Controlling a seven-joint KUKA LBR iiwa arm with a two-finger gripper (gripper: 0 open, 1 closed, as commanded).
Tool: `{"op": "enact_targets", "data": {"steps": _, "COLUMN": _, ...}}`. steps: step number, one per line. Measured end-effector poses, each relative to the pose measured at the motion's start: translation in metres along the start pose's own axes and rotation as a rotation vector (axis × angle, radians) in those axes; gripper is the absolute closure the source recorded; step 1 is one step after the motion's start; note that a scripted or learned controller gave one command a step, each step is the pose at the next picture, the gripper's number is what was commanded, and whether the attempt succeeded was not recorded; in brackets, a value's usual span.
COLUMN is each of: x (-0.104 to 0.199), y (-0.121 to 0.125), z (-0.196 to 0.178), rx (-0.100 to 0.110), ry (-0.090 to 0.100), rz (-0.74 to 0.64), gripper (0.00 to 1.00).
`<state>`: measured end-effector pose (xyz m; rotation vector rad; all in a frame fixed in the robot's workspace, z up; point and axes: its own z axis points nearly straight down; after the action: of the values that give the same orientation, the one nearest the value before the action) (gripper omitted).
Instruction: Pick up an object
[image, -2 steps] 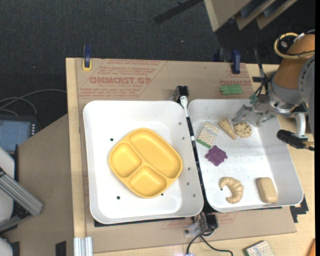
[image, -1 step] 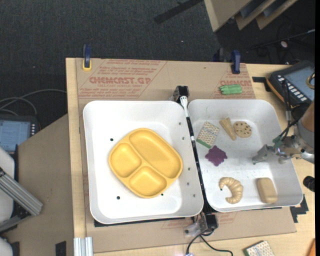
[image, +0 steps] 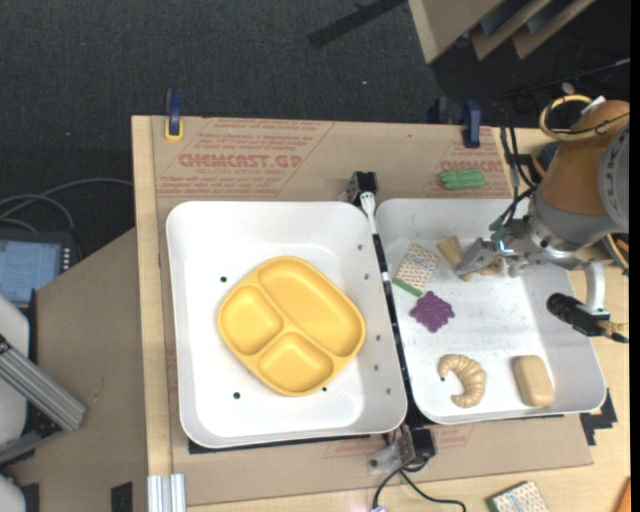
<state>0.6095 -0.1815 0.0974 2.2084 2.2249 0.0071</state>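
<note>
— Grey arm is reaching into the right bin (image: 590, 395); the end effector (image: 478, 260) is hovering just beside a small tan piece (image: 449, 249). Clenched or released, I cannot tell.

— What could be going wrong?

— I'm guessing it's closing beside the piece and nudging it toward the patterned card (image: 416, 268). The purple thing (image: 432, 311) and croissant (image: 464, 378) are lying apart.

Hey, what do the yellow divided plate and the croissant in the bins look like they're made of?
The yellow divided plate looks like molded plastic: uniform color, smooth rounded compartment walls, soft sheen. The croissant is probably a plastic or rubber toy rather than pastry: its ridges look molded and the tan surface is even, though the view leaves that open.
</note>
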Motion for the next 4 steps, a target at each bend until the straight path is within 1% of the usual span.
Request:
{"op": "enact_targets", "data": {"steps": 1, "x": 0.010, "y": 0.060, "z": 0.012, "rx": 0.000, "ry": -0.001, "rz": 0.005, "gripper": 0.00}}
{"op": "enact_targets", "data": {"steps": 2, "x": 0.009, "y": 0.059, "z": 0.001, "rx": 0.000, "ry": -0.003, "rz": 0.005, "gripper": 1.00}}
{"op": "enact_targets", "data": {"steps": 3, "x": 0.010, "y": 0.059, "z": 0.001, "rx": 0.001, "ry": -0.003, "rz": 0.005, "gripper": 0.00}}
{"op": "enact_targets", "data": {"steps": 4, "x": -0.042, "y": -0.038, "z": 0.004, "rx": 0.012, "ry": 0.011, "rz": 0.011, "gripper": 0.00}}
